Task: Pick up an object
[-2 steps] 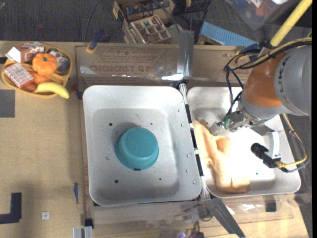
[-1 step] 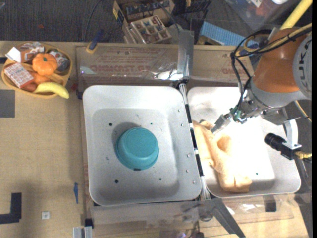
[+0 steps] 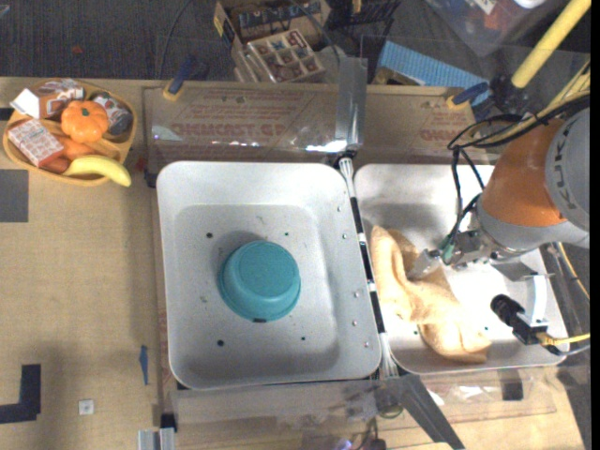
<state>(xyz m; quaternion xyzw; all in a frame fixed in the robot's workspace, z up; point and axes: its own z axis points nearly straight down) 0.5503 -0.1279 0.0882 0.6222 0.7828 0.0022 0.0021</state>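
A teal bowl (image 3: 262,280) lies upside down in the middle of the left bin (image 3: 187,204). A crumpled tan cloth (image 3: 422,298) lies in the right bin (image 3: 412,190), against its left wall and running toward the front. My gripper (image 3: 433,257) reaches in from the right and sits low over the cloth's upper right part. The arm's orange band (image 3: 525,190) is just above and right of it. The wrist hides the fingertips.
A basket (image 3: 66,139) of toy fruit and boxes stands on the bench at far left. Cardboard panels (image 3: 253,120) line the back of both bins. Cables (image 3: 469,186) hang by the arm over the right bin.
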